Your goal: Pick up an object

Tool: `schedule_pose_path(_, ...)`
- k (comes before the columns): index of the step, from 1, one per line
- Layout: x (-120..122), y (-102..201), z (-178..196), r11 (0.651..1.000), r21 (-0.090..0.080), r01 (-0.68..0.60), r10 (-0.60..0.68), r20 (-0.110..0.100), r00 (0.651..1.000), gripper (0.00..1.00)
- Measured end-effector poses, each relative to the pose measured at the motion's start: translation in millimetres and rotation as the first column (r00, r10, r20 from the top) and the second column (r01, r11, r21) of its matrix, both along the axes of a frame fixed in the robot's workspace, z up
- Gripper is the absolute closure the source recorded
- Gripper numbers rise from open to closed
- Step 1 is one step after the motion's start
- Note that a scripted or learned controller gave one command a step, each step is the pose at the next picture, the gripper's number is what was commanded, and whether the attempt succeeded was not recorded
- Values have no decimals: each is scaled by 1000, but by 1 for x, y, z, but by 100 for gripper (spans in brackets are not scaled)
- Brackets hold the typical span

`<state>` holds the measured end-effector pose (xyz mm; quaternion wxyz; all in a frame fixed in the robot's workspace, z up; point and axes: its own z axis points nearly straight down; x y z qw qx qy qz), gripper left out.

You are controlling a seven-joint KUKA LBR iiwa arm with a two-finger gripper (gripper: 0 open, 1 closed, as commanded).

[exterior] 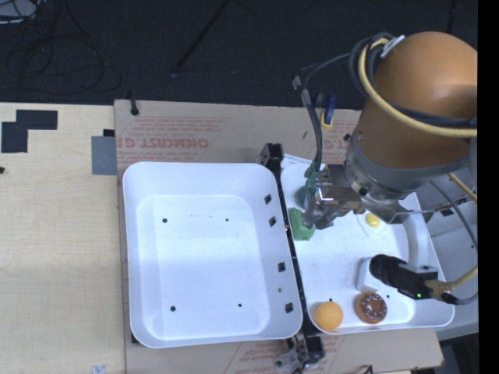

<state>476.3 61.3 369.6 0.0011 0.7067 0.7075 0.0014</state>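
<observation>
My gripper reaches down into the right bin, near its left wall. A green object lies right under and beside the gripper tips, partly covered by them. I cannot tell whether it is between the tips. An orange ball rests at the bin's near edge. A brown doughnut-like ring lies just right of the ball. A small yellow object sits further back, to the right of the gripper.
The left bin stands beside the right one, with a black divider between them. The arm's large orange and grey body hangs over the right bin's far part. Cardboard lies under both bins.
</observation>
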Motion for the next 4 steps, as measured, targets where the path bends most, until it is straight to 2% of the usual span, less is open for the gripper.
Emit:
schedule_pose_path(1,0,12,37,1000,0,-1,1,-3,1000,100)
schedule_pose_path(2,17,-41,165,1000,-1,5,-5,10,1000,100)
schedule_pose_path(3,-2,18,72,1000,-2,-5,5,-16,1000,100)
schedule_pose_path(4,-2,38,-52,1000,-3,-1,1,-19,1000,100)
